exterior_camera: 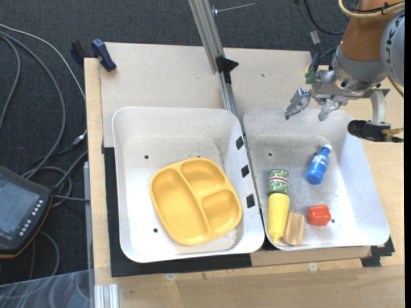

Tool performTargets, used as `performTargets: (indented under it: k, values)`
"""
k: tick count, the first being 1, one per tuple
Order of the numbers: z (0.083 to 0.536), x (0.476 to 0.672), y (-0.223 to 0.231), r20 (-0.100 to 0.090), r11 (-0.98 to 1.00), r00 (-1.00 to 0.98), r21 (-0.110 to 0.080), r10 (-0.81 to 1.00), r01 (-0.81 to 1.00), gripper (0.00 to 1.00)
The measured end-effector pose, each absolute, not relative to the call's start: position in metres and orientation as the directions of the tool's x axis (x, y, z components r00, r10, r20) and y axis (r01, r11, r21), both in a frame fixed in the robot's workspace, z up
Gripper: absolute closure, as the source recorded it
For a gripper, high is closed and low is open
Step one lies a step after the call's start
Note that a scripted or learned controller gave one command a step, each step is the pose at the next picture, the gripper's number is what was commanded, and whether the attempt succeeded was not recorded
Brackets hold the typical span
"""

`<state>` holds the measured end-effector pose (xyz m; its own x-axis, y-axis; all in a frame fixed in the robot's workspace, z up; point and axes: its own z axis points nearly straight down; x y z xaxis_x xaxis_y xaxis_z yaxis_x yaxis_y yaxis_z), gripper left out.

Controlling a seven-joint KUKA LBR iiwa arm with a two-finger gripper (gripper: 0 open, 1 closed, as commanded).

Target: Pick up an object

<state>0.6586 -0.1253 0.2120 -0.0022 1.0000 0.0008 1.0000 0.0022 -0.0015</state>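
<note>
My gripper [311, 108] hangs open above the back edge of the right bin [366, 191], with nothing between its fingers. Below it in that bin lie a blue bottle [318, 165], a small red object [318, 215], a yellow bottle with a green patterned cap [278, 205] and a tan block [295, 228] beside the yellow bottle. The blue bottle lies closest to the gripper, a little toward the front. A yellow divided plate [194, 200] rests in the left bin [128, 146].
A slanted metal pole [209, 24] rises from the gap between the bins at the back. A blue clamp [103, 53] sits at the bench's back left corner. Cables and a tablet [19, 210] lie on the floor to the left.
</note>
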Motion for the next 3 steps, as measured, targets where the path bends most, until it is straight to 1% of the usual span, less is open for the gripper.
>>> performTargets:
  k: [1, 2, 3]
  values:
    - [0.212, 0.659, -0.125, 0.000, 0.002, -0.002, -0.002, 1.000, 1.000, 0.00]
    - [0.170, 0.658, -0.125, 0.001, 0.001, -0.001, -0.006, 1.000, 1.000, 0.00]
    - [0.116, 0.667, -0.123, 0.001, 0.003, -0.003, -0.006, 1.000, 1.000, 0.00]
